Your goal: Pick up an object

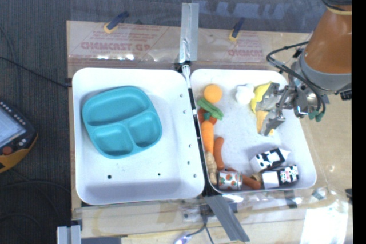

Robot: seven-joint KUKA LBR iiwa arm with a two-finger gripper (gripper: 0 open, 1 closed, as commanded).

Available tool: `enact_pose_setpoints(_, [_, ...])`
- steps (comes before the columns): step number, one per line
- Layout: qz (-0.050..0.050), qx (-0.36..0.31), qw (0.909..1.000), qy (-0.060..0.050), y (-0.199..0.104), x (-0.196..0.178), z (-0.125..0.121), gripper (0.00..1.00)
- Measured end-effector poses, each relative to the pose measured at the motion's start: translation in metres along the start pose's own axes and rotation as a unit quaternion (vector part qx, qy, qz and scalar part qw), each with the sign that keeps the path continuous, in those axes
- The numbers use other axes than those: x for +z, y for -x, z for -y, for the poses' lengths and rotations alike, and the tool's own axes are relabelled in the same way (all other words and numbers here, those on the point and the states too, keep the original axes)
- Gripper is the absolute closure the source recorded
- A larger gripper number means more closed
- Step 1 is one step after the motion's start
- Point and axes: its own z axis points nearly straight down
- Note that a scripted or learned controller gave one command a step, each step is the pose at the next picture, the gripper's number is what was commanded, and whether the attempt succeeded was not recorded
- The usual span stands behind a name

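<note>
- Yellow banana-shaped plastic toy [261,101] lies in the right white bin [309,151], upper right part, beside a small white object [243,94].
- Gripper [273,111] sits low over the banana toy, touching or nearly so; likely lining up a grasp.
- Whether the gripper stands wide or narrow cannot be told.
- Teal divided plastic tray [121,120] rests in the left white bin [86,186].

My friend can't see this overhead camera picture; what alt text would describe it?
A robot arm's claw hangs over a yellow toy in the right bin, which also holds an orange ball and a carrot. The left bin holds a blue divided tray.
</note>
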Motion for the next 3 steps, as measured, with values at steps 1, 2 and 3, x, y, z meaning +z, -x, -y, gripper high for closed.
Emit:
enact_pose_setpoints(1, [0.0,0.149,0.9889,-0.001,-0.039,-0.016,-0.039,1.0])
enact_pose_setpoints(2, [0.0,0.145,0.9894,-0.001,0.038,-0.013,-0.087,1.0])
enact_pose_setpoints(3, [0.0,0.204,0.9789,-0.001,0.084,-0.015,-0.102,1.0])
